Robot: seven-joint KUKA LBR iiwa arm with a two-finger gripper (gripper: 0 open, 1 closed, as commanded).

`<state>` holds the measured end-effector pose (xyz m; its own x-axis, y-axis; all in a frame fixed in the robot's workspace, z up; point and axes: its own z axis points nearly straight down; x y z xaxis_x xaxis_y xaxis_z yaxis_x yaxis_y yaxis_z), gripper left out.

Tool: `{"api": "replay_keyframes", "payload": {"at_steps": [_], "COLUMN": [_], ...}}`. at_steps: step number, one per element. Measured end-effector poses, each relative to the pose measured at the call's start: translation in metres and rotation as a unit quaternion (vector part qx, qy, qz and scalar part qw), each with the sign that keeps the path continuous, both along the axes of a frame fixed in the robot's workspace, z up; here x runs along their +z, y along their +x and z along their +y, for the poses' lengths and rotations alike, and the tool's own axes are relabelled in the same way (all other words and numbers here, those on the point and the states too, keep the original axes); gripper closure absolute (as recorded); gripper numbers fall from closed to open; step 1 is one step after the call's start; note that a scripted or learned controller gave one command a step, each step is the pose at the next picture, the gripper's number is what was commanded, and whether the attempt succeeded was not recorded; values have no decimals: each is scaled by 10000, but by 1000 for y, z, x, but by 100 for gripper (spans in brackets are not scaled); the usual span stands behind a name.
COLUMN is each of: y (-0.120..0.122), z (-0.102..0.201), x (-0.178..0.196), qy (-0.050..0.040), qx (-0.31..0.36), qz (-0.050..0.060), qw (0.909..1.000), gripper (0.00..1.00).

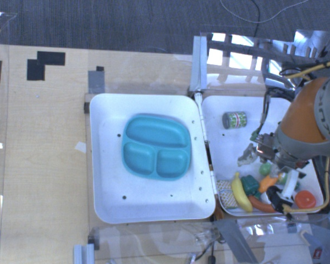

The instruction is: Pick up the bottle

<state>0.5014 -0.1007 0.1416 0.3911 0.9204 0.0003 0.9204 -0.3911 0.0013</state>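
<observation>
While hanging low over the right bin [223,158], sits with the tool [257,154] just above the clutter at that bin's near end; cannot tell whether released or clenched, hidden as it is under the grey wrist and orange band; shows nothing grasped.

Takes for the bottle [234,120] the small green-labelled cylinder lying on its side, alone, toward the far end of the same bin, apart from the tool; reads as the approach step, grasp not yet made.

Calls next for a shift away from the banana [241,194], carrot [261,204] and red ball [305,198], toward the far end; then a turn of the wrist to close across the narrow body, not along it; then a straight descent; likely to roll if nudged.

Leaves the left bin [107,191] and its blue divided plate [155,147] out of it.
</observation>
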Motion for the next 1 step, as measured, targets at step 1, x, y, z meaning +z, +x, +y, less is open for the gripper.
{"api": "replay_keyframes", "payload": {"at_steps": [1], "y": [1], "z": [-7], "x": [-52], "qy": [-5], "qx": [292], "qz": [-64], "qw": [9996], "gripper": [0]}}
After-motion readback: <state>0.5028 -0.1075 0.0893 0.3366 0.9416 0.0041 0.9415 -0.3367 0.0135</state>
